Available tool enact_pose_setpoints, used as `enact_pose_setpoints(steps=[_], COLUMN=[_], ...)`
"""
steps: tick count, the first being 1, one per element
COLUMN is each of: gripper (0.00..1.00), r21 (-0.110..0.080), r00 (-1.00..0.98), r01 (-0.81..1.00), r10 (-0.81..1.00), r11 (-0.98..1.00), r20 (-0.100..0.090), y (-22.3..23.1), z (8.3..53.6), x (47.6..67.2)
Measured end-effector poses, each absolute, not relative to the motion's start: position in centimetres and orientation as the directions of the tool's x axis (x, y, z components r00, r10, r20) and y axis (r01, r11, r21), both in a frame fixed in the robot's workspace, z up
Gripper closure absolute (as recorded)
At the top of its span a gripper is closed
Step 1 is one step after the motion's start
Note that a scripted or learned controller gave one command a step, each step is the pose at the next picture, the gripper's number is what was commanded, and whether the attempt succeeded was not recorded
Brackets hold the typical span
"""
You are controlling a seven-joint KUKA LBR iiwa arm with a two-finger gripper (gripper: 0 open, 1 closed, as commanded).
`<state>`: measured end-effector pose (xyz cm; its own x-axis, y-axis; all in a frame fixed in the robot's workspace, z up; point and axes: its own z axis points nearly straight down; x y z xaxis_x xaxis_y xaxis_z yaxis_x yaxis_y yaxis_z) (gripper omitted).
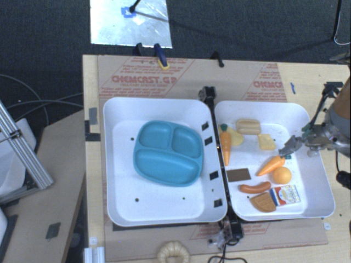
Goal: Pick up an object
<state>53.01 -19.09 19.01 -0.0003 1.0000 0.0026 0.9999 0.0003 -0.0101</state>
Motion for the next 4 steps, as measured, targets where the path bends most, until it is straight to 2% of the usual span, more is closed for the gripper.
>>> enact_pose_setpoints(steps=[1,3,4], gripper=[0.0,0.0,1.0], r21=[0.001,-0.001,0.004], r00=[-0.003,-0.002,-0.002], r01=[1.0,1.0,1.0], r10=[1.0,1.0,1.0], r11=[0.003,0.002,0.002], r20=[-0.001,0.001,-0.001], y=[-19.1,-18.7,-18.8], z=[19.6,8.2,9.5], x=[53.3,53.3,53.4])
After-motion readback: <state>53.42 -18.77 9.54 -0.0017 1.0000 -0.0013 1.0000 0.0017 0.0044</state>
